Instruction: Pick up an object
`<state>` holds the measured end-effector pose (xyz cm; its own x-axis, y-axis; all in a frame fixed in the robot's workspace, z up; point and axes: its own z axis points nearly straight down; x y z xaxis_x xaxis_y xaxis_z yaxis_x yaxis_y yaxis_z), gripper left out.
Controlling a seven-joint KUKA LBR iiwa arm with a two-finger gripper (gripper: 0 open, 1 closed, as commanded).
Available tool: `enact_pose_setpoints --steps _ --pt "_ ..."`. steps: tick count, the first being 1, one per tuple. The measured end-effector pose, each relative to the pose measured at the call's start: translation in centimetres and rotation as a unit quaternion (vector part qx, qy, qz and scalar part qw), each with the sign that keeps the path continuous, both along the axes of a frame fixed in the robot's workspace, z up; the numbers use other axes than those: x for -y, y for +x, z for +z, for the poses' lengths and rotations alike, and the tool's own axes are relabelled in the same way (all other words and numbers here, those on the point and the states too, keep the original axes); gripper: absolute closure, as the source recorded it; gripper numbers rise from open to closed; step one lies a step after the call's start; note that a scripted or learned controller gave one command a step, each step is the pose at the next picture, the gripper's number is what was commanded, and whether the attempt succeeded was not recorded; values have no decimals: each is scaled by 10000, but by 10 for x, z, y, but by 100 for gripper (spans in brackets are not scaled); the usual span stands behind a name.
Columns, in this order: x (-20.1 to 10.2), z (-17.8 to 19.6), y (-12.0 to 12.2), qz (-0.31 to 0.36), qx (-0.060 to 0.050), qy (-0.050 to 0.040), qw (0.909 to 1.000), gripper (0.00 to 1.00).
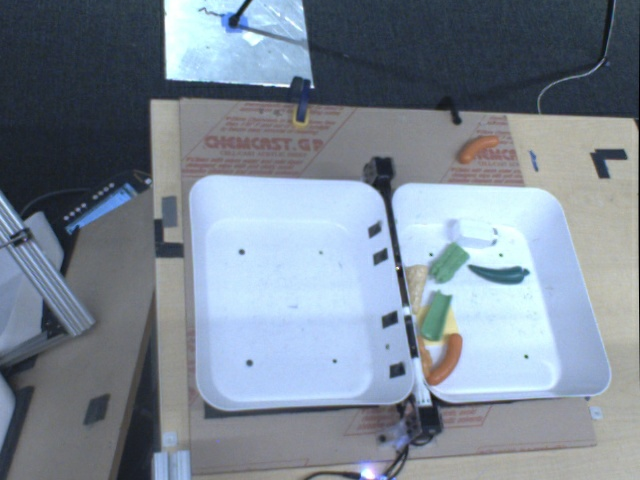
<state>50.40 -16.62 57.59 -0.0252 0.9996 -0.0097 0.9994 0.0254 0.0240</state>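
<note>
Two white bins sit side by side on the desk (620, 268), on top of a brown sheet (260, 138) with red print. One camera view, so here goes.

The left bin (200, 268) has just its bare floor with a few dark dots. All the stuff is in the right bin (578, 298), mostly crowded toward its left wall. A light green stick (450, 261) lies tilted near the middle, and a dark green pepper (498, 274) lies just beside it on the right. Above those two there's a whitish see-through piece (475, 234), hard to make out against the bin. Lower down, a second green piece (436, 315) lies on something yellow (450, 324), and an orange sausage-shaped thing (445, 358) rests just below, close to the front left corner. A tan bit (415, 273) sits against the left wall.

Another orange sausage shape (478, 148) lies outside the bins, on the sheet behind the right one. A blue and yellow clamp (299, 101) grips the sheet's back edge, and a shiny foil square (235, 28) lies on the dark floor behind that. Small black clips (380, 258) run down the seam between the bins.

As for the claw, I can't tell whether it's spread or pressed together.
</note>
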Motion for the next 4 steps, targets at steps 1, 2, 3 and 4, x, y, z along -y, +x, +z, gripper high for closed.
enact_pose_setpoints --steps 1,2,3,4 --pt "0 11 0 20 19 -9 10000 100" --pt "0 23 1 40 39 -18 10000 100" --pt "0 34 1 59 58 -26 10000 100" --pt "0 46 1 76 78 -33 9999 100"
